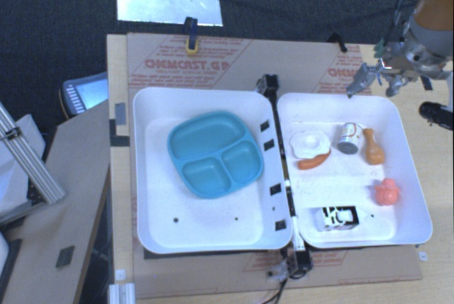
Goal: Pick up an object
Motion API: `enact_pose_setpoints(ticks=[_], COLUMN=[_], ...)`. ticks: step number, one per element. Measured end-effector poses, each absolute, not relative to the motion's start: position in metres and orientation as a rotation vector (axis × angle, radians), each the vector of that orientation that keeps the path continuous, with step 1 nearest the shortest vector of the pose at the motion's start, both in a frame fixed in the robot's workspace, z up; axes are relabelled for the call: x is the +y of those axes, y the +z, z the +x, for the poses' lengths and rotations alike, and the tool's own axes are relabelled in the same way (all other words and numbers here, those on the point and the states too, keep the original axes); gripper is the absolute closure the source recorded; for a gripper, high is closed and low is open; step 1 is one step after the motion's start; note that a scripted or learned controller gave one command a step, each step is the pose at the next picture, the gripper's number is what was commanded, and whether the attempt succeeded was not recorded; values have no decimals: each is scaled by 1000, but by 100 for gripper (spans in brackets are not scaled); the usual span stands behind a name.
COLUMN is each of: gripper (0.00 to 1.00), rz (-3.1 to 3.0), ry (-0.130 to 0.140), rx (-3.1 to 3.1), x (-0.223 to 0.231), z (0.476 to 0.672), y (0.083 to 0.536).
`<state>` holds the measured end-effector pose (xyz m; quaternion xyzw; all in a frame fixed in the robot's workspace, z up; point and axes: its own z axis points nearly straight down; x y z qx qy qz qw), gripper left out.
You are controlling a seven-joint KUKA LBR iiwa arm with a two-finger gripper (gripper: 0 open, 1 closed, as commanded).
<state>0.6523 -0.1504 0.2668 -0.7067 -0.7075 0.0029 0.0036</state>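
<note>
A big brown bench (pixel 234 62) holds two flat white bins next to each other. The left bin (pixel 152 224) has a blue plate (pixel 215 154) in it. The plate has three parts and sits a bit turned, near the middle of the bin.

The right bin (pixel 408 224) holds the small things. A white fried egg toy (pixel 309 144) lies near the top left of this bin. An orange sausage (pixel 313 161) lies just under the egg and touches it. A small can (pixel 347 137) lies on its side to the right of the egg. A tan bottle shape (pixel 373 149) lies just beside the can. A pink toy (pixel 386 192) sits lower down, near the right wall. A black and white thing (pixel 339 217) sits near the bottom of the bin.

The arm (pixel 433 12) comes in from the top right corner. Its orange band is up high, and the grey wrist tips down and to the left. The gripper (pixel 376 79) hangs over the top edge of the right bin, well above the toys. Its two fingers (pixel 358 79) are spread apart. Nothing is between them. It is not touching any toy. The can and the tan bottle shape are the closest things below it.
</note>
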Motion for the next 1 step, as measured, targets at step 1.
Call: enact_pose_setpoints(ticks=[1], gripper=[0], rz=[-2219], ry=[-1], rx=[-2226], x=[-150], z=[654], y=[274])
